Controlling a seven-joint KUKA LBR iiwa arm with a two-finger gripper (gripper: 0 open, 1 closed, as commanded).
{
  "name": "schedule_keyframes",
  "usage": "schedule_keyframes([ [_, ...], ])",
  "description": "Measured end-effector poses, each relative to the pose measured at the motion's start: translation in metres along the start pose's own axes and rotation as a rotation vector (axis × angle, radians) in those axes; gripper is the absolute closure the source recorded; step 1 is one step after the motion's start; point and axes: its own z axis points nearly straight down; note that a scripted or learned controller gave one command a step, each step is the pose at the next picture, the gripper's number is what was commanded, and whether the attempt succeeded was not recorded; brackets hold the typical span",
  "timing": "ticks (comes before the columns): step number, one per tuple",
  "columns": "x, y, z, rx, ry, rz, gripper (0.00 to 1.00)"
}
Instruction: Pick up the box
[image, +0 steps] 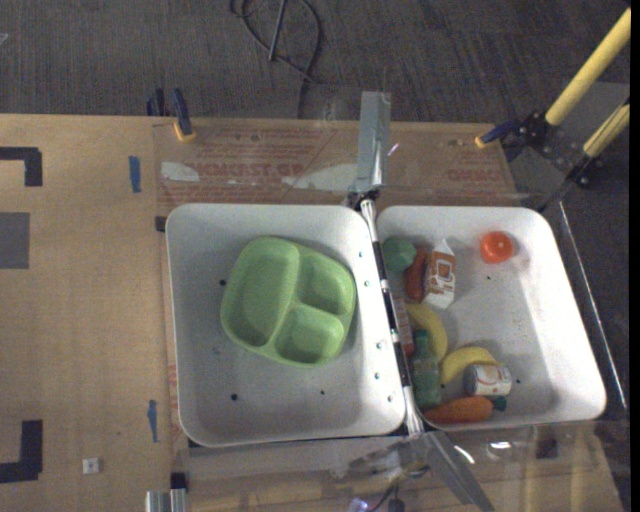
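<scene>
Right shallow white bin (545, 335), nearest edge: orange carrot-shaped toy (462, 409) at 7 o'clock from bin centre; small white can with red label (489, 380) just behind it, touching a yellow toy banana (466, 359); dark green bottle (427, 372) along the left wall. Further back, second yellow banana (428, 324) at 9 o'clock. Small white-and-orange carton box (440, 273) lies at 10 o'clock, against a reddish-brown sausage-shaped toy (417, 276); green rounded toy (398, 253) beyond; orange round fruit (497, 246) at 12 o'clock, well apart from the box. Left shallow white bin (260, 405): light green divided plastic plate (290, 300) near centre. Pincer state: cannot tell whether apart or together.
</scene>
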Motion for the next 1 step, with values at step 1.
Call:
schedule_keyframes([
  [1,0.0183,-0.0417,0.0969,0.005,0.000,-0.331,1.00],
])
